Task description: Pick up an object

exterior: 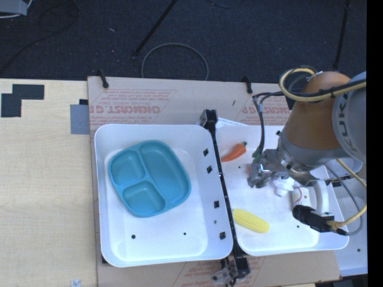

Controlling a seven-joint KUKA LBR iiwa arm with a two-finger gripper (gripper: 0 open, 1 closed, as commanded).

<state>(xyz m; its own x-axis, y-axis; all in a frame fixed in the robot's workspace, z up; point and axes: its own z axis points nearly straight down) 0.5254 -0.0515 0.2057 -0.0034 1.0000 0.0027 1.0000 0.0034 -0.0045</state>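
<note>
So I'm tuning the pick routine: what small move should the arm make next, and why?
Probably a short shift toward the corn cob before descending. The end effector sits over the right bin between the carrot and the cob, with neither directly under it.

robot lab, white bins [152, 250] on plywood bench [42, 190], loose cables [173, 55]

Bins [149, 244]: smooth white plastic, slight gloss. Divided plate [148, 177]: teal plastic, satin sheen. Corn cob [250, 221]: yellow, bumpy, plastic-looking. Carrot [233, 152]: smooth orange. Table [42, 190]: pale matt wood grain. Sheet beneath the bins [155, 103]: matt printed cardboard.
</note>
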